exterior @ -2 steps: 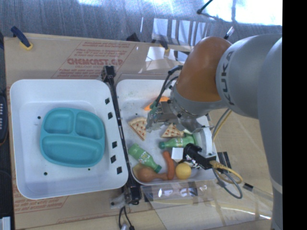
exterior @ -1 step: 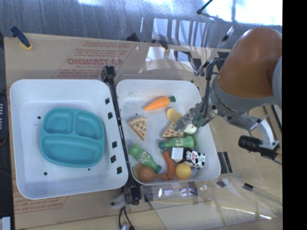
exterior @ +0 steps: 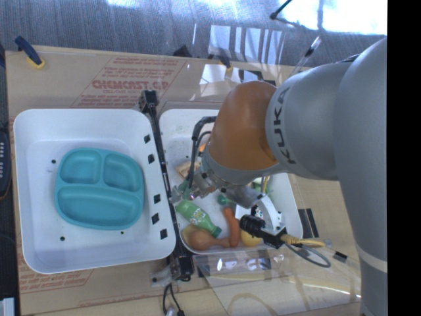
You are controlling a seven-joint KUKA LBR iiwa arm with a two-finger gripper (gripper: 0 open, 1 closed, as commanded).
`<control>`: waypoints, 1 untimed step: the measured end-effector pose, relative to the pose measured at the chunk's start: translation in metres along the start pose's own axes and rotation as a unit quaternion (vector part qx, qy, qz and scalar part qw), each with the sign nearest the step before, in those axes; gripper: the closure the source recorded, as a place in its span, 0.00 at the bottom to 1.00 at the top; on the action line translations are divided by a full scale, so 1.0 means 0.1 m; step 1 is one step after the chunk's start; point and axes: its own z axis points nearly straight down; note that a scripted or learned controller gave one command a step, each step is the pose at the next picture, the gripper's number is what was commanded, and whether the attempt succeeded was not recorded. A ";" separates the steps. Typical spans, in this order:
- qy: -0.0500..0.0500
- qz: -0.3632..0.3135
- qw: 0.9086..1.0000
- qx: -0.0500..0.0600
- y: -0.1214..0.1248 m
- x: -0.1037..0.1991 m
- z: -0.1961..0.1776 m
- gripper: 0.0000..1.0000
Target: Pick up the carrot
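Arm [exterior: 316, 130] is reaching in from the right and hanging low over the right bin [exterior: 172, 127], its orange band covering much of that bin's middle. Claw [exterior: 196, 191] is sitting under the wrist, near the bin's left wall; the wrist is hiding it, so I cannot tell whether it is released or clenched. Nothing is showing in its grasp.

Carrot [exterior: 231, 226] is lying in the right bin, towards the near end, running roughly from far to near, just below and to the right of the claw. It is resting on the bin floor, apart from the claw.

Green bottle [exterior: 197, 217] is lying tilted just left of the carrot, cap end pointing towards the near rim. A rounded brown-orange item [exterior: 200, 240] is sitting at the near wall, beside the bottle's cap and close to the carrot's near tip. A yellow item [exterior: 250, 238] is lying just right of the carrot's near end, partly hidden.

Left bin [exterior: 26, 176] is holding a teal divided plate [exterior: 99, 188], lying flat near its centre.

Both bins are sitting side by side on the brown worktop [exterior: 99, 84].
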 end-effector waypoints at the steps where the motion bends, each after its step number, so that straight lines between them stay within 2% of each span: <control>1: -0.010 -0.118 0.993 -0.006 -0.72 -1.30 -1.11 1.00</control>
